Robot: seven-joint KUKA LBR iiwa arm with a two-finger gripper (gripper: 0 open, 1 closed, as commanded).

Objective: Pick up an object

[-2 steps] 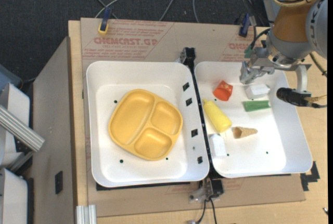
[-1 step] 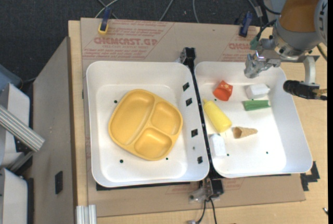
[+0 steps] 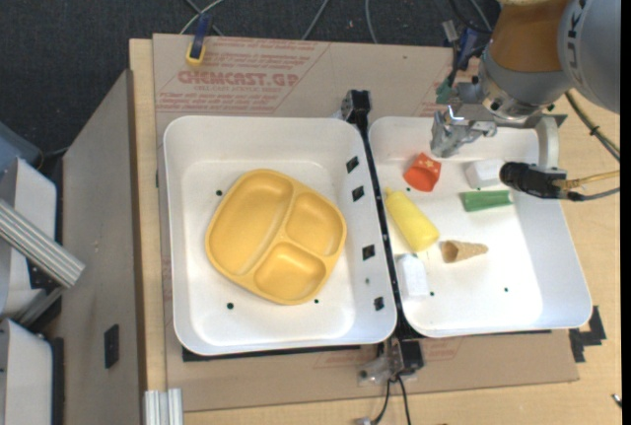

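Your tool (image 3: 452,139) hangs over the right bin (image 3: 552,310), just above the red-orange piece (image 3: 423,173); you cannot tell how it is set. Near it lie a yellow cylinder (image 3: 411,220), green block (image 3: 486,200), white block (image 3: 483,174) and cone (image 3: 461,251). The left bin (image 3: 187,315) holds a yellow divided plate (image 3: 274,235).

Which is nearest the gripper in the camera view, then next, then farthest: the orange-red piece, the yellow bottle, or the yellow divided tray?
1. Orange-red piece, just below the gripper, right bin.
2. Yellow bottle, right bin's left side.
3. Yellow divided tray, left bin.
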